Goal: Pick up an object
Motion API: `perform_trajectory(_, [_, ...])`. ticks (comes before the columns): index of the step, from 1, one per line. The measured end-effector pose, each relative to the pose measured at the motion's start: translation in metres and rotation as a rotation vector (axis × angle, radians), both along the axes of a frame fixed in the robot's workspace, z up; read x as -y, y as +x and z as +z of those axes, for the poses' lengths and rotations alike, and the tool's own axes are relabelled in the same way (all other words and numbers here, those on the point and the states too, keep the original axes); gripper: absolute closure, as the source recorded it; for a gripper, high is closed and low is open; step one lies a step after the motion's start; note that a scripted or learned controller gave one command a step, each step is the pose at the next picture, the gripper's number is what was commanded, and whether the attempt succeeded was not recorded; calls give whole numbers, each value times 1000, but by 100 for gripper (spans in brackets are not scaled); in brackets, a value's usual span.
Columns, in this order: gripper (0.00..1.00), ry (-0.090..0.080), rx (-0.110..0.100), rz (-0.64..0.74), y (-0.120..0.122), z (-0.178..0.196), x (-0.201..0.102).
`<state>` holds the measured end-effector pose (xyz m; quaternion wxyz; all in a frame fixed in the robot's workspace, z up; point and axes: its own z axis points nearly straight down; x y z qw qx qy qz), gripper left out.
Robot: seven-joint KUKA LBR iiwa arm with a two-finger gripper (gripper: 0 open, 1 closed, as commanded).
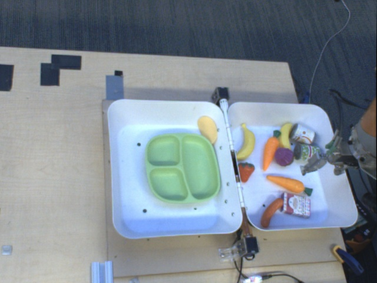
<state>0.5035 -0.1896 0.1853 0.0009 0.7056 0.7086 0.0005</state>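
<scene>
The arm (365, 137) was cut off at the right edge, so most of it could not be seen. Its end effector (321, 158) hung over the right side of the right bin (330, 217), and it was too small and blurry to tell how far apart its tips were or if it had hold of anything. It sat just beside a small can (303, 135) whose label could not be read.

The right bin held many toy foods. A banana (247, 142) lay near the left wall, with a strawberry (245, 171) below it. An upright carrot (270, 151) stood beside a purple ball (284, 156), and a second small banana (286, 134) was above the ball. Another carrot (287, 184) lay flat in the middle. At the bottom were a brown sausage (270, 212) and a red packet (297, 205), touching each other.

The left bin (126, 217) held a green tray (181, 167) with three parts. A yellow lemon (207, 128) lay near the top right corner of that bin, just beside the tray.

Both bins sat on the counter (53, 175).
</scene>
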Motion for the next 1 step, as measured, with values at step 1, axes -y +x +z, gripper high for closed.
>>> perform_trajectory(1, [0, -2, 6, -1, -14, -98, -15])
